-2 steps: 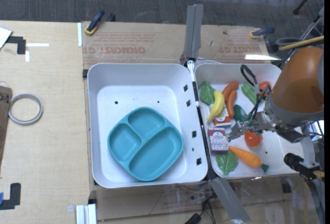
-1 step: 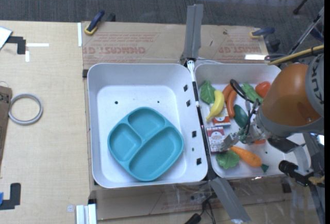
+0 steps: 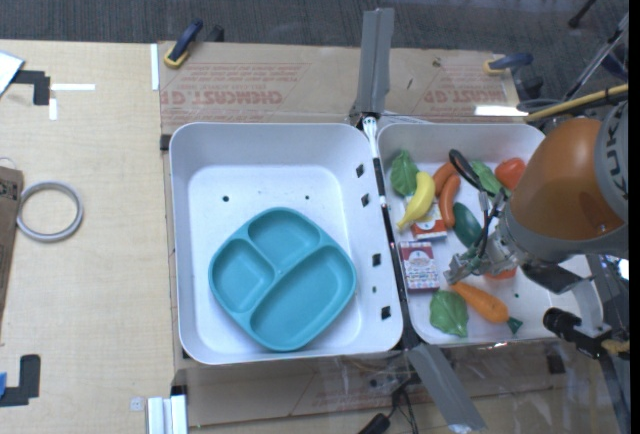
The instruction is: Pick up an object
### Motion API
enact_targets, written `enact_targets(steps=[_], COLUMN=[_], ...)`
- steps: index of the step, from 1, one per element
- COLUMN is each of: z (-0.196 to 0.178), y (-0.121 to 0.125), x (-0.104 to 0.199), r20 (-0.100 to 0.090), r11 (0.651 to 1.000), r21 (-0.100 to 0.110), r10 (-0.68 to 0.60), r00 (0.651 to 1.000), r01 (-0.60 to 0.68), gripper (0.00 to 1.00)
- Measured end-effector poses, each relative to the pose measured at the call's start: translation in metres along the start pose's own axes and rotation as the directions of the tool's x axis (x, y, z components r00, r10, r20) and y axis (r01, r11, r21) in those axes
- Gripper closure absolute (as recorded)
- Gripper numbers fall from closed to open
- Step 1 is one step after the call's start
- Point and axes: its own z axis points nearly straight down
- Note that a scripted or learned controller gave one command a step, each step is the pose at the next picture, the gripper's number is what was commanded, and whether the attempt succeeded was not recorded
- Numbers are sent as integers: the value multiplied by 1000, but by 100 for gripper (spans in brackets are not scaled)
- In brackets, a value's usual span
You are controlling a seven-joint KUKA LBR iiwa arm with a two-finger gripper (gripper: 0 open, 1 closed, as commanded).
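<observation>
Orange and pointy, a toy carrot [image 3: 483, 302] lies near the front of the right bin [image 3: 530, 330]. Just to its left sits a green leaf [image 3: 449, 314]. Both are close to the bin's front wall.

A little farther back is the tool [image 3: 468, 267]. It hangs low in the right bin, just above the carrot. It is small and partly hidden by the arm [image 3: 562, 192], so it is not clear if its two fingers are apart or together. Nothing can be seen held between them. Left of the tool lies a small red and white box [image 3: 420, 269], flat on the bin floor.

Farther back still, a yellow banana [image 3: 419, 201] leans beside the bin's left wall. A dark green veggie [image 3: 466, 222] lies to its right. Behind them are a light green leafy toy [image 3: 403, 172], a red-orange pepper [image 3: 447, 190] and a red tomato [image 3: 510, 171], partly behind the arm.

The left bin [image 3: 190, 252] holds a blue plate [image 3: 283, 277] with three parts. The plate lies flat, toward the bin's front right.

Far to the left, on the tabletop [image 3: 90, 322], rests a ring of tape [image 3: 47, 210]. Behind the bins lies brown cardboard [image 3: 260, 87] with red letters.
</observation>
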Motion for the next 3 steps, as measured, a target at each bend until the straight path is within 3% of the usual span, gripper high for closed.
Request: enact_targets(steps=[1, 2, 3], z=[0, 14, -39], y=[0, 25, -15], x=[0, -34, -43], r20=[0, 1, 1], r11=[1000, 994, 996], r21=[0, 10, 10], r10=[-1, 113, 91], r00=[1000, 994, 996], r01=[1, -113, -91], gripper=[0, 0, 0])
